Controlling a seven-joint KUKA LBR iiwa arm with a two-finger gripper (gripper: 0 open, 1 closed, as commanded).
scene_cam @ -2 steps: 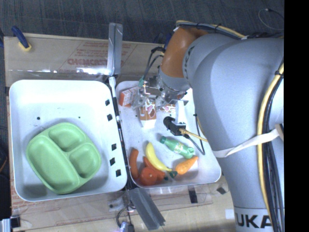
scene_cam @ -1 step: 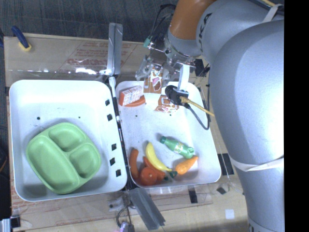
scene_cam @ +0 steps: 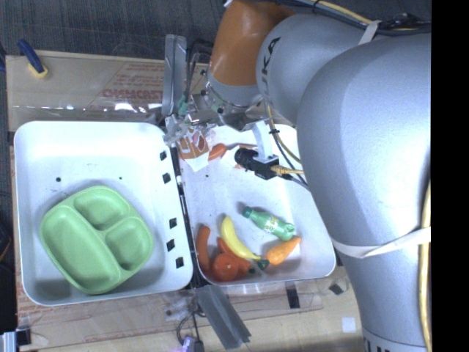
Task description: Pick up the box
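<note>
1. Box (scene_cam: 192, 144), camera view: small, brown and white, carton-like, tucked at the far left corner of the right bin (scene_cam: 311, 218), close against the divider between bins and partly hidden under the gripper (scene_cam: 181, 120).
2. Gripper directly over the box, touching or nearly so; cannot tell whether pincer is apart, together or clamped on anything.
3. Likely light and stiff-walled but crushable; smooth printed faces, probably a little slippery. Best taken across two opposite flat faces, not by a corner; bin wall crowds one side.
4. Elsewhere in the right bin: green bottle (scene_cam: 270, 224), banana (scene_cam: 234, 240), carrot (scene_cam: 282, 250), red pieces near the front. Green divided plate (scene_cam: 95, 238) in the left bin (scene_cam: 44, 152).
</note>
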